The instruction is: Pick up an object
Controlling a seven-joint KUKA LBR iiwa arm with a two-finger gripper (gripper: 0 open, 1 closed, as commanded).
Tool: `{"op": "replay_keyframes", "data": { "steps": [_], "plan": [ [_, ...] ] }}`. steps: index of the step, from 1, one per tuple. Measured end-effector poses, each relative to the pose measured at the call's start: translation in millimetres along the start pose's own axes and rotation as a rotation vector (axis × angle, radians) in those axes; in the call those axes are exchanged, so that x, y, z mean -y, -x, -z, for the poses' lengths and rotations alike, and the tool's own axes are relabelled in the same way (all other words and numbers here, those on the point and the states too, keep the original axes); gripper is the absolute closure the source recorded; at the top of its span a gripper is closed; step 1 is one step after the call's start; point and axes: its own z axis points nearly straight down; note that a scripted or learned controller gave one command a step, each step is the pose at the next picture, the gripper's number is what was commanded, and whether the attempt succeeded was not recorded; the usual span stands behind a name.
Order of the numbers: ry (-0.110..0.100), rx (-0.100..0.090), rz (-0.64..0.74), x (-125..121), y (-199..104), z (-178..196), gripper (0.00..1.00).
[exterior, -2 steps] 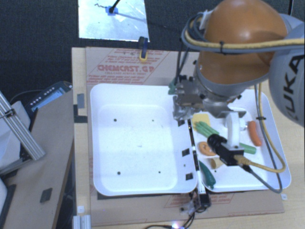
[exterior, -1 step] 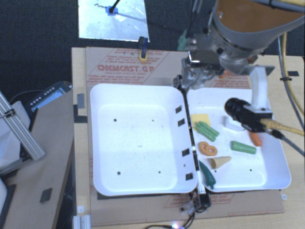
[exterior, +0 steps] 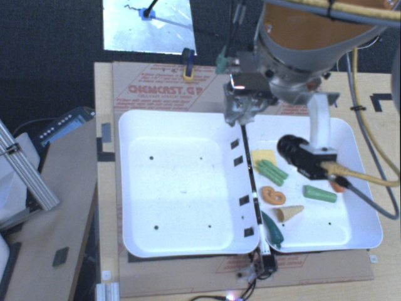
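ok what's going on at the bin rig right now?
The KUKA arm reaches over the right bin, where small toy items lie: a green ridged piece, an orange ring, a green pod and a cone. The gripper sits above the divider at the bins' far edge. Nothing looks picked up yet.

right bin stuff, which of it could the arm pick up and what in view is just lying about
For the job, all in the right bin:
pincer
light green ridged piece
green cylinder
orange ring
tan cone
dark green piece
yellow square

Just lying about:
left bin
yellow and blue clip
foil sheet
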Motion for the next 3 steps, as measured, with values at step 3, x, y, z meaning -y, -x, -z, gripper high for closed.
{"op": "replay_keyframes", "data": {
  "steps": [3],
  "plan": [
    [-0.001, 0.000, 0.001, 0, -62, -32, 1.00]
  ]
}}
